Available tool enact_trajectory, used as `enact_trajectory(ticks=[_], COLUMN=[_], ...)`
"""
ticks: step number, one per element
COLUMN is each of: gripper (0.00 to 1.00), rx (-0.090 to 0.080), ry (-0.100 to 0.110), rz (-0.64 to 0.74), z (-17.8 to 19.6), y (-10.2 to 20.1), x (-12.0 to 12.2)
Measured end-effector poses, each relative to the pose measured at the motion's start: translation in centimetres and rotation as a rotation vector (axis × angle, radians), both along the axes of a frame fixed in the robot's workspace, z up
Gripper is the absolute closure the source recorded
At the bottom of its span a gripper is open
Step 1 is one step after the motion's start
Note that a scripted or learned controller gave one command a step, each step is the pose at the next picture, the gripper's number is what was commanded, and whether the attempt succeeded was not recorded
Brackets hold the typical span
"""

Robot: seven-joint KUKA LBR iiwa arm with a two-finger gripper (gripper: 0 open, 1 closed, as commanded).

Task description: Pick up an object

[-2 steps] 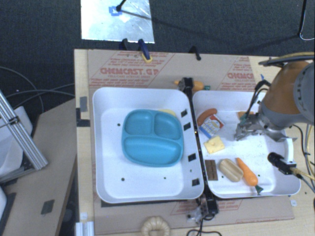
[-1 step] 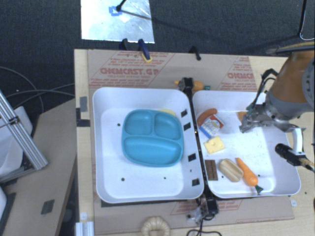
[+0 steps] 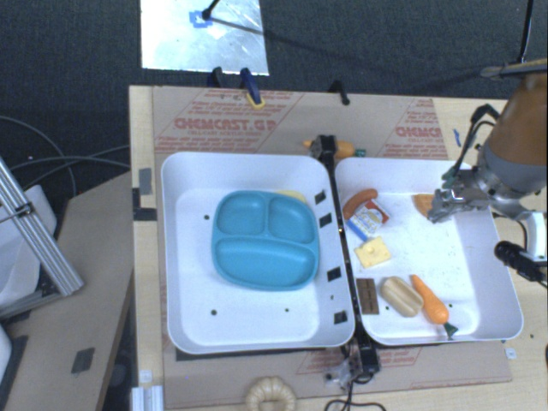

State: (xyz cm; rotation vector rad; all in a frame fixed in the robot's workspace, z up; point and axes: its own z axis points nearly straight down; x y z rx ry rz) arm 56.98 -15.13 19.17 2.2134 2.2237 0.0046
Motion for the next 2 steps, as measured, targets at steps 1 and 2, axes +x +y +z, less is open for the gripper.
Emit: enact_trajectory(ticks=[1,2], gripper=[1.0,1.0], rx=[0.0,0.002], ry=[0.002,0.003], rz=[0.001,0.005], z=[3.4,3.5], y=[0.0,5.5], x=[0.1,0.5])
